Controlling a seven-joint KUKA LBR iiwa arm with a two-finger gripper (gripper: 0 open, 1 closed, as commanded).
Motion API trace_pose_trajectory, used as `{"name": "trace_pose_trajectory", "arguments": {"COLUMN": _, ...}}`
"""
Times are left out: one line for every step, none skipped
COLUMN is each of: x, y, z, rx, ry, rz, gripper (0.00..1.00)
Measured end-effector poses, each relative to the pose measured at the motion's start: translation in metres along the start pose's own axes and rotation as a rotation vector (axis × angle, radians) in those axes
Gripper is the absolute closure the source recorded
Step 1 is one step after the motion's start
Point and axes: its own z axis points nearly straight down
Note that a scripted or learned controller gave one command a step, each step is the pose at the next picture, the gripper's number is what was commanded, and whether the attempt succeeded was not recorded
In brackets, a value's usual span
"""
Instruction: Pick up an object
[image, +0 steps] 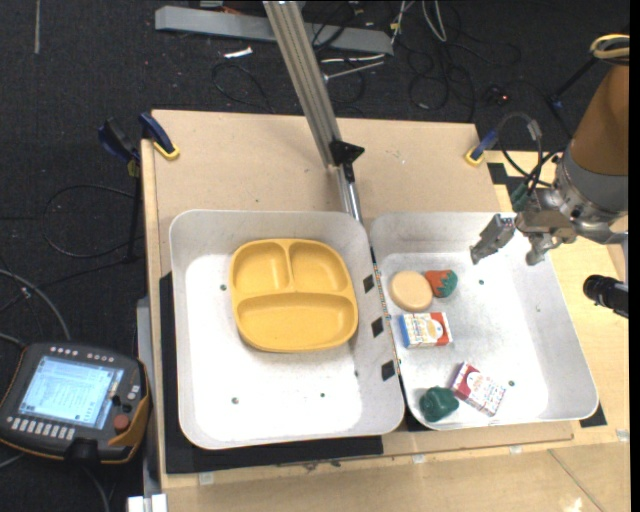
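While the gripper hangs spread wide and empty over the right bin's far corner, we see pickable toys, round cookie, strawberry, cartons, clustered by its left wall, yellow divided plate in the other.

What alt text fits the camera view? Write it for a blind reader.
A grey arm's open gripper hovers over the right bin, which holds a tan disc, a strawberry, two small cartons and a green toy. The left bin holds a yellow divided plate.
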Motion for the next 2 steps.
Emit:
{"name": "trace_pose_trajectory", "arguments": {"x": 0.000, "y": 0.000, "z": 0.000, "rx": 0.000, "ry": 0.000, "rz": 0.001, "gripper": 0.00}}
{"name": "trace_pose_trajectory", "arguments": {"x": -0.006, "y": -0.001, "z": 0.062, "rx": 0.006, "ry": 0.001, "rz": 0.004, "gripper": 0.00}}
